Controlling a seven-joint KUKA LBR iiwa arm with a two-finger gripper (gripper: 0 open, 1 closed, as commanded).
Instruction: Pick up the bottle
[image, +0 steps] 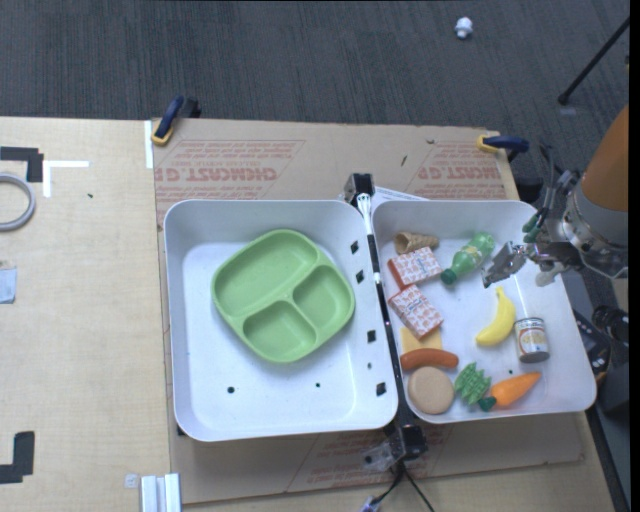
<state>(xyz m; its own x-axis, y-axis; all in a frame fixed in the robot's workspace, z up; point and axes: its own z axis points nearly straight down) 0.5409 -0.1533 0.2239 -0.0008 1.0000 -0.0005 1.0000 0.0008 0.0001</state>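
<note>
The bottle (467, 257) is small and green and lies on its side near the back of the right bin (575, 395), cap pointing lower left. My gripper (522, 268) hangs just to the right of it, above the bin's back right part. Its two fingers stand apart, so it is open, with nothing between them. The left fingertip (497, 267) is close to the bottle's thick end, and I cannot tell if it touches.
The right bin also holds a cone (415, 241), two wafer packs (414, 266), a banana (497, 320), a small can (532, 339), a sausage (428, 359), a bun (431, 390), broccoli (470, 382) and a carrot (515, 388). A green divided plate (284, 294) lies in the left bin (190, 400).
</note>
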